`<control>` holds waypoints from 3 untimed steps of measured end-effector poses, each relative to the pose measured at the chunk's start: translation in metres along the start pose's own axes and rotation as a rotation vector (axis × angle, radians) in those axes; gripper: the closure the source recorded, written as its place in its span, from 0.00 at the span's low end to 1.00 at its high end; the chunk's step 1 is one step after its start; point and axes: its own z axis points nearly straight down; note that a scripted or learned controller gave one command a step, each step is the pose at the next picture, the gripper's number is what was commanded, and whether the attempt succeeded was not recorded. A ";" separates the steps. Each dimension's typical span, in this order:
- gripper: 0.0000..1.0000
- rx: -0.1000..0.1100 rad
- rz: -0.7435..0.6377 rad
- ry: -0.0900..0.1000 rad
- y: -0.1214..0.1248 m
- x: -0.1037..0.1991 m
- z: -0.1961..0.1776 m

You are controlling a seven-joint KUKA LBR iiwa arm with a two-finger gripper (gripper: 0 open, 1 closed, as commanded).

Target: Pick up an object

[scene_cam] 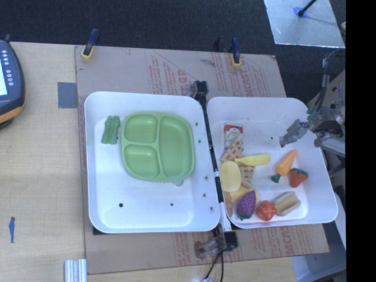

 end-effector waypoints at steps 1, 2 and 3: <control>0.00 0.011 0.002 0.002 0.001 -0.037 0.134; 0.00 -0.002 -0.009 0.002 0.038 0.045 0.172; 0.00 0.005 0.001 0.001 -0.002 0.057 0.172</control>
